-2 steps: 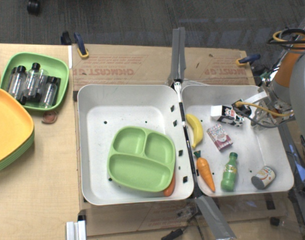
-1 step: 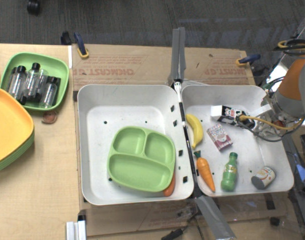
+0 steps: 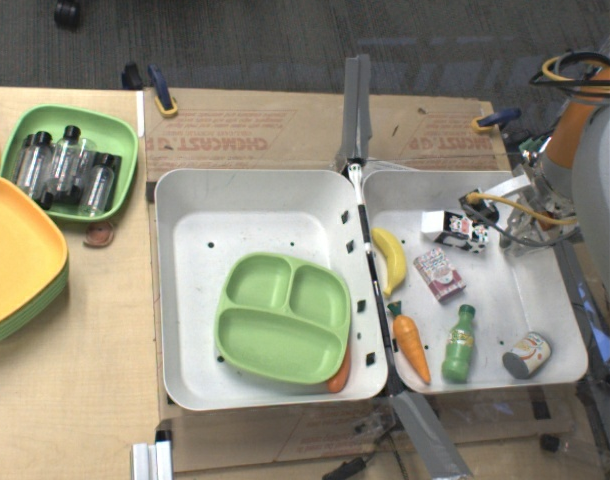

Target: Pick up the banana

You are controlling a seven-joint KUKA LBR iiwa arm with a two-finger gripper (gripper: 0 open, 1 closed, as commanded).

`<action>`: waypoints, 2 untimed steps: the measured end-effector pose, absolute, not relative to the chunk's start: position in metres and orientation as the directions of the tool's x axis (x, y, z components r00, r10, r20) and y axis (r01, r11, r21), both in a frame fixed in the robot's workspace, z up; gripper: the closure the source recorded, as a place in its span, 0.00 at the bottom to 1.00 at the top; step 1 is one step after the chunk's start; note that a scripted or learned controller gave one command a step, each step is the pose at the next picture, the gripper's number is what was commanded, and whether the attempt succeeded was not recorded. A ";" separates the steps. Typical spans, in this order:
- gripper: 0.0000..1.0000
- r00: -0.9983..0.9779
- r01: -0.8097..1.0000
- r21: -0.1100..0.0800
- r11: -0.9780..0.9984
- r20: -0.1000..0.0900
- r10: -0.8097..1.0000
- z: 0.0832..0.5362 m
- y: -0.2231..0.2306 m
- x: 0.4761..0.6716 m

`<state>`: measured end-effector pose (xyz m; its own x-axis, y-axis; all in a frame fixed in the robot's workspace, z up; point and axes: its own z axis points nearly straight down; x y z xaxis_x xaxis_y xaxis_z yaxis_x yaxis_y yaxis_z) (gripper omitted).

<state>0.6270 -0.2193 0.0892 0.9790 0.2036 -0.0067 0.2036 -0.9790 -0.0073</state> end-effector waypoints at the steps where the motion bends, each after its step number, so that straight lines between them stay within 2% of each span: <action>1: 1.00 0.975 0.223 -0.004 -0.975 -0.002 0.223 0.091 -0.219 0.620; 2: 1.00 0.971 0.239 -0.006 -0.971 -0.003 0.239 0.091 -0.220 0.577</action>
